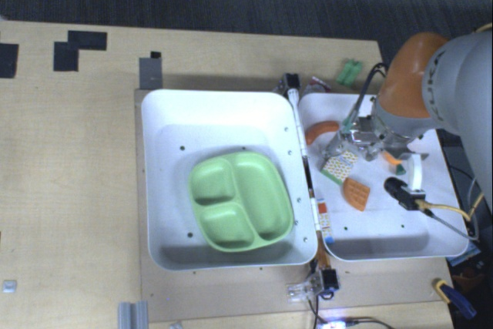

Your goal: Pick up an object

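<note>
Since the task names no one object, likely target: the patterned flat packet [339, 165], the thing nearest the end effector [356, 141].
Target place: in the right bin [385, 249], toward its left wall, between a brown sausage-shaped piece [321, 132] farther up the view and an orange ridged wedge [356, 194] nearer the bottom.
Likely handling: judged light and thin. It lies flat on the smooth white floor, so little stands up to pinch, and it may slide or flex under a push.
Where to take hold: probably across its narrower span, coming straight down on two opposite edges. A corner grip would likely let it twist.
End effector place: low over the right bin, just beside the packet on its upper right. Whether it touches the packet cannot be told.
End effector opening: cannot tell, because the wrist hardware covers it from this slant. No object is seen held.
Crowding: the wedge and the sausage piece lie near and could be nudged.
Left bin [166, 166]: holds a green divided plate [241, 200], well apart on the tabletop [69, 189].
</note>
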`<state>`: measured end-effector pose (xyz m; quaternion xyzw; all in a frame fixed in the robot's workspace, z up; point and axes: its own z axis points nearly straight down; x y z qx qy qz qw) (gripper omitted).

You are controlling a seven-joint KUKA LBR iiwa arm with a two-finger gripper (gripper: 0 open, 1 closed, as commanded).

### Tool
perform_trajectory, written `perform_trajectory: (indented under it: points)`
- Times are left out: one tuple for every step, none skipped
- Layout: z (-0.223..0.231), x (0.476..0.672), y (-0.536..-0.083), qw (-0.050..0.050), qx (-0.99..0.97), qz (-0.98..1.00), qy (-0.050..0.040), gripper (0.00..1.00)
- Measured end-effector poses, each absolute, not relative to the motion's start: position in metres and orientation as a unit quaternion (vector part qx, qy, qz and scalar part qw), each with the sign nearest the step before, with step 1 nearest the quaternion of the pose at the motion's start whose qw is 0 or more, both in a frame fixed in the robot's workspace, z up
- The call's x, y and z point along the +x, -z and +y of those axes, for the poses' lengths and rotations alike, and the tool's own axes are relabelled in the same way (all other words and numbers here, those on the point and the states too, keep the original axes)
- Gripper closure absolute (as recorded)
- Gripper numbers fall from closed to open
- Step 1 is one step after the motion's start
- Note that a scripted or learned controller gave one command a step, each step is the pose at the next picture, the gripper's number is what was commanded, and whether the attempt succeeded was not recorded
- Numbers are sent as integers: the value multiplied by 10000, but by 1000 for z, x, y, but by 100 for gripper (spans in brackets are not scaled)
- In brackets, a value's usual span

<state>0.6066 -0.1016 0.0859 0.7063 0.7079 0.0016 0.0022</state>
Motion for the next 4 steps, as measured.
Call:
perform_trajectory:
  points:
    - [-101,609,-98,47,7062,7080,-41,100]
    - [-101,609,-98,45,7061,7081,-41,0]
    - [-94,595,-86,27,7071,7071,-19,0]
    - [-94,598,-98,50,7067,7075,-44,100]
